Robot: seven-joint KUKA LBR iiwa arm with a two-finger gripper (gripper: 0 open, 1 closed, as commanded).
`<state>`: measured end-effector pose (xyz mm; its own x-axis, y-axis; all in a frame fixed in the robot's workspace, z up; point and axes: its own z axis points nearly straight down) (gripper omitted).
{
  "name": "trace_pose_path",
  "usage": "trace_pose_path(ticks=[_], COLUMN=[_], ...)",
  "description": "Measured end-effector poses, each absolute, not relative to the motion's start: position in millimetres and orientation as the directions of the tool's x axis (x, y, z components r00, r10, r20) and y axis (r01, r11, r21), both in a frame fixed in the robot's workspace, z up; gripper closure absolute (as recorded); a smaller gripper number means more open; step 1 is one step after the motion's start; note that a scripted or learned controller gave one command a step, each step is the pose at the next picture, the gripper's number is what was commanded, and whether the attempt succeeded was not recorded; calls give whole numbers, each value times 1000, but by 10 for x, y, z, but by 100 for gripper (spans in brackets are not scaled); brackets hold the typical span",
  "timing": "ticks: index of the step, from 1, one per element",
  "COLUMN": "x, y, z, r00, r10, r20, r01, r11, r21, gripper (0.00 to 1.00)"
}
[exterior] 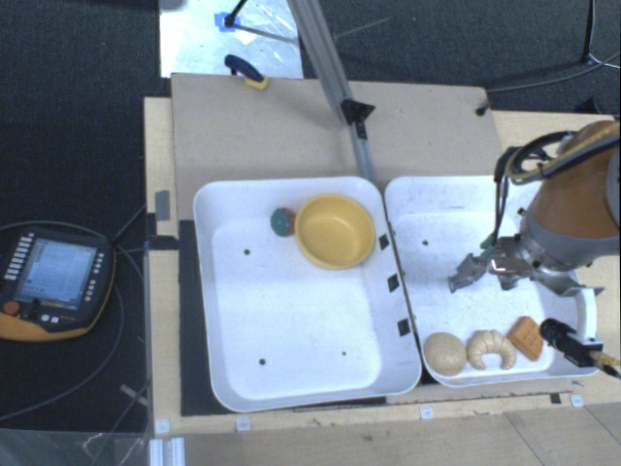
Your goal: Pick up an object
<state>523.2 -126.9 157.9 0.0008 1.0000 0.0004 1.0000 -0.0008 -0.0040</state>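
Three food-shaped items lie in a row along the near wall of the right bin (417, 202): a round tan bun (445, 352) at the near-left corner, a pale croissant (493, 349) just beside it, and a small orange waffle-patterned piece (526, 337) tilted next to that. The gripper (469, 273) hangs over the middle of this bin, above and apart from the row; whether its fingers are apart or together cannot be told. The bin floor left of and behind the gripper is bare white.

The left bin (291, 357) holds a yellow bowl (335, 231) upright near its far-right corner, with a small dark green ball (282, 221) touching the bowl's left side.

Both bins sit on a tan bench (408, 129). A handheld control pendant (53, 280) rests on dark carpet to the left.
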Motion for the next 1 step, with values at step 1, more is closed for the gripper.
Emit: trace_pose_path(ticks=[1], x=[5300], y=[-1293], z=[998], r00=[0], r10=[1000], r20=[1], r01=[1000], r11=[0], r21=[-4], gripper=[0])
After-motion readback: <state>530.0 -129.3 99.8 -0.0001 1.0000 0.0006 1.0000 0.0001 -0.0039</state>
